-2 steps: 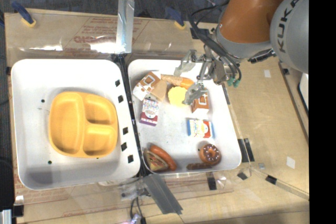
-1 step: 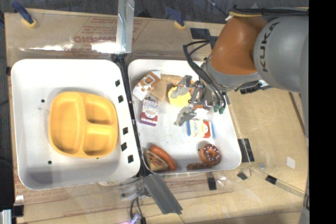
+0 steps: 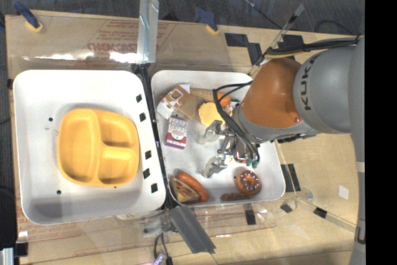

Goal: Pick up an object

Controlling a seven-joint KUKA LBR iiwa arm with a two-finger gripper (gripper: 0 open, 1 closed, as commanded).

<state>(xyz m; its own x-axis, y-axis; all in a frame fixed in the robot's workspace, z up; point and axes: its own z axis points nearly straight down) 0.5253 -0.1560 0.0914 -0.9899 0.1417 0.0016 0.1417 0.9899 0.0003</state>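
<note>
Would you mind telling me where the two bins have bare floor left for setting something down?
The left bin has bare white floor all around the yellow divided tray, widest below it. The right bin is crowded: packets, a hot dog, a doughnut and the gripper leave small gaps.

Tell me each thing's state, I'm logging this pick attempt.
Gripper: low in the right bin, fingers apart, nothing between them.
Yellow tray: upright in the left bin.
Donut: flat, untouched.
Purple packet: lying flat.
</note>
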